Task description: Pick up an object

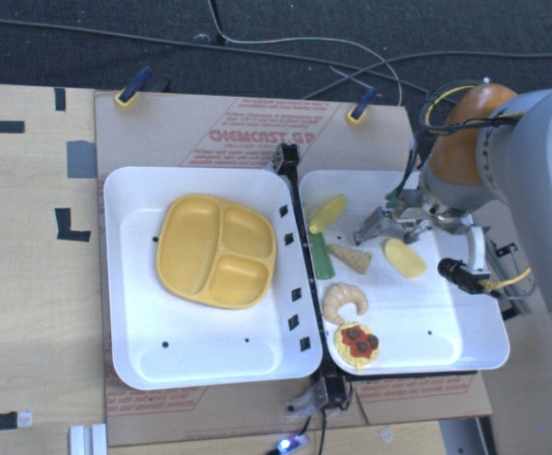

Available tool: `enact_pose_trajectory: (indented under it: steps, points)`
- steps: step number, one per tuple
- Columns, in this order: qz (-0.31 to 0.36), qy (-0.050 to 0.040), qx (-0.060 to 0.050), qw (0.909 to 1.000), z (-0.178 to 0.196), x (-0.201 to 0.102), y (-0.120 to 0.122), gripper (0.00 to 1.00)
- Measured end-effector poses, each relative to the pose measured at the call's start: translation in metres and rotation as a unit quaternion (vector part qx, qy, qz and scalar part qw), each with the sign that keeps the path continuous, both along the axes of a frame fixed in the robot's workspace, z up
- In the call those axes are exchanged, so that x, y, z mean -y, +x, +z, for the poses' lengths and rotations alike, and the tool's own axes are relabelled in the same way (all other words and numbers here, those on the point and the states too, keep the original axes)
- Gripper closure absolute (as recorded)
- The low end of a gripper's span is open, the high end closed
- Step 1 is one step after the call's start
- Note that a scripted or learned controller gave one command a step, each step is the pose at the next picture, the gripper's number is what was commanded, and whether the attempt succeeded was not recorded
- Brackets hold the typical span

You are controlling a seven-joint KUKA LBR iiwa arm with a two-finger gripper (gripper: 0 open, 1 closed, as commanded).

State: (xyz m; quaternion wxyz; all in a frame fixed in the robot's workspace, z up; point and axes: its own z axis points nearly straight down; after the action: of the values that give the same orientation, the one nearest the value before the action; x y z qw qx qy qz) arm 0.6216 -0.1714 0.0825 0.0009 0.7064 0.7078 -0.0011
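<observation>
My gripper [378, 224] hangs over the right bin [466, 335], its fingers spread apart with nothing between them. Just below and to its right lies a pale yellow oval piece [405, 258]. A tan wedge [350, 257] rests below and left of the fingertips. A yellow banana-like piece [326, 213] and a green stick [322, 254] lie along the bin's left wall. Nearer the front sit a croissant [344, 300] and a small round pizza [357, 344].
The left bin [134, 339] holds a yellow divided plate [216, 250]. A black divider [300, 254] separates the bins. Cables cross the dark floor behind the bench. The arm's grey body and orange band [461, 145] stand over the right bin's far right corner.
</observation>
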Motion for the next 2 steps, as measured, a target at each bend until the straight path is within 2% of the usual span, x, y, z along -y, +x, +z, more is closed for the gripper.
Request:
enact_pose_trajectory:
  steps: [1,2]
  points:
    - [0.000,-0.0004,0.002,1.0000,0.014,0.000,0.002,1.00]
    - [-0.001,0.0011,0.002,1.0000,0.072,0.008,0.001,1.00]
